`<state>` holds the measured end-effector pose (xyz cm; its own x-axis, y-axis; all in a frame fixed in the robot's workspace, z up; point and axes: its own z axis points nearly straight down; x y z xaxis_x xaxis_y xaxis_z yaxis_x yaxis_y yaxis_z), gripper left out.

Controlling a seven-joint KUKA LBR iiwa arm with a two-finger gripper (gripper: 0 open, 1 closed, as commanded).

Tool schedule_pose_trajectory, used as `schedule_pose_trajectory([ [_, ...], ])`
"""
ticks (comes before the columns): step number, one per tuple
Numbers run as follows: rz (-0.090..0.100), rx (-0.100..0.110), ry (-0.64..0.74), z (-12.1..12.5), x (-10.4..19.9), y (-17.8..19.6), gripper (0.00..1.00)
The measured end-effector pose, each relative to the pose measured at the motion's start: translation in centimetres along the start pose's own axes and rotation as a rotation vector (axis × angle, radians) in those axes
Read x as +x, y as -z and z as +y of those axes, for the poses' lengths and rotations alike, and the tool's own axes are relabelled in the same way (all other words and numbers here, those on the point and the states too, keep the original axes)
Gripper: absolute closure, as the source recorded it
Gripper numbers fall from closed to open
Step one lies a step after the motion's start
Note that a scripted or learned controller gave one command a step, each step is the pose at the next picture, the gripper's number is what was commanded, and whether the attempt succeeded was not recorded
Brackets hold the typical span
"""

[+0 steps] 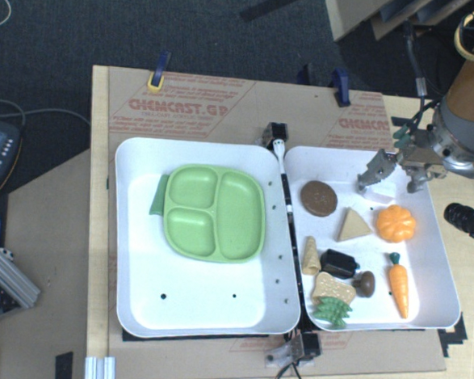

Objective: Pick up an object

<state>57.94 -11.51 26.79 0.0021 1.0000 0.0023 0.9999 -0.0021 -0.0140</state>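
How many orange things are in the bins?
2, both in the right-hand white bin: a round orange pumpkin below the gripper, and a long orange carrot with a green top nearer the front edge. Nothing orange looks hidden.

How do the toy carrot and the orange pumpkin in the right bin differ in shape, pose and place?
The carrot is long and tapered, lying lengthwise with its green top toward the far side; the pumpkin is squat, round and ribbed. The carrot lies nearer the front rim of the right bin; the pumpkin sits farther back, closer to the gripper. Both are orange and lie loose in the bin.
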Motion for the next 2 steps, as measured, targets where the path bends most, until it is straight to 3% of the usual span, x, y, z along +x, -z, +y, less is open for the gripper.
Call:
schedule_pose_trajectory([
  [1, -0.002, -0.013, 0.003, 0.2, 0.0, 0.7, 0.00],
  [2, 0.000, -0.007, 0.002, -0.6, 0.4, -5.3, 0.00],
])
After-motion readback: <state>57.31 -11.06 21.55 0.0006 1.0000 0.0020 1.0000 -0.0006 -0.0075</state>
